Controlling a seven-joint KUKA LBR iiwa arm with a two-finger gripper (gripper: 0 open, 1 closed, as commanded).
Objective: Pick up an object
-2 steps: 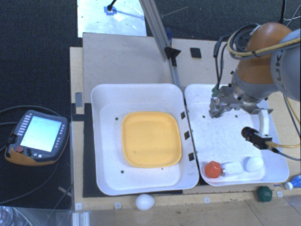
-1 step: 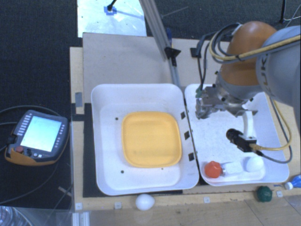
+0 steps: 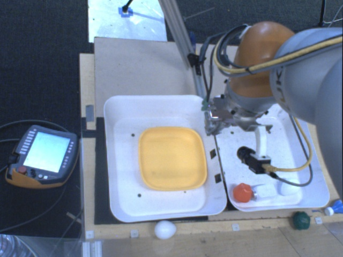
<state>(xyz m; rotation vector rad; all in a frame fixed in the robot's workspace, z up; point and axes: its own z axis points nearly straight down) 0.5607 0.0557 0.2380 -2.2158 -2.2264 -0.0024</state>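
A yellow square plate (image 3: 172, 158) lies flat in the left bin (image 3: 120, 197). A red-orange round object with a pale end (image 3: 243, 193) rests in the near left corner of the right bin (image 3: 316, 197), and a white object (image 3: 288, 188) lies to its right by the near wall. My gripper (image 3: 216, 123) hangs under the orange wrist, over the right bin's left edge close to the divider between the bins. It is well behind the red-orange object. The arm's bulk hides much of the right bin's far half.
A white egg-shaped object (image 3: 165, 229) lies on the bench in front of the left bin. A dark green ball (image 3: 301, 220) and a small blue item (image 3: 336, 209) sit outside the right bin's near right corner. A teach pendant (image 3: 42, 156) rests far left.
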